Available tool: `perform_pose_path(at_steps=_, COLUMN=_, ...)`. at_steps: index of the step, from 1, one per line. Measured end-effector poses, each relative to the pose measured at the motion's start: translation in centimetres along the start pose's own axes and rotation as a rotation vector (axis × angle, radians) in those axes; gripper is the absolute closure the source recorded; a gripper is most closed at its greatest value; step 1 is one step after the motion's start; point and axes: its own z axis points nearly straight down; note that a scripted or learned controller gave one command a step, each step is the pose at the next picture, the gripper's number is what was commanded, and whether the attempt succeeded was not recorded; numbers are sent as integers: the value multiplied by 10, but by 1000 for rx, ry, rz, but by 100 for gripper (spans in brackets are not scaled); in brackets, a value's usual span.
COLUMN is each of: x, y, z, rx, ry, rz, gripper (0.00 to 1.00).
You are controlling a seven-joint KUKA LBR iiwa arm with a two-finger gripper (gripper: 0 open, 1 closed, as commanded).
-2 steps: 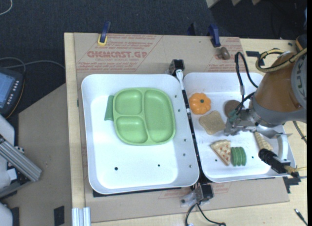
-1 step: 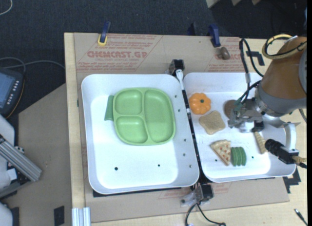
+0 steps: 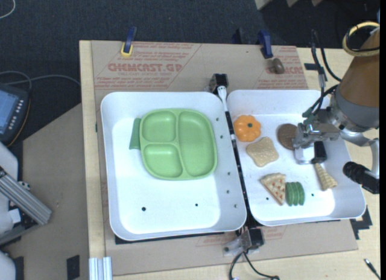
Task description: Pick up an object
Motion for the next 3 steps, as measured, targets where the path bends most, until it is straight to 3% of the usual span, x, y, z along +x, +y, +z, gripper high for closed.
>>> perform_pose_path(at_steps=1, x=0, y=1, z=-6, rx=4, ry=1, rz=0, gripper=100)
perform_pose_path(at_steps=3, x=70, y=81, z=6, rx=2, ry=2, rz=-3, gripper=100)
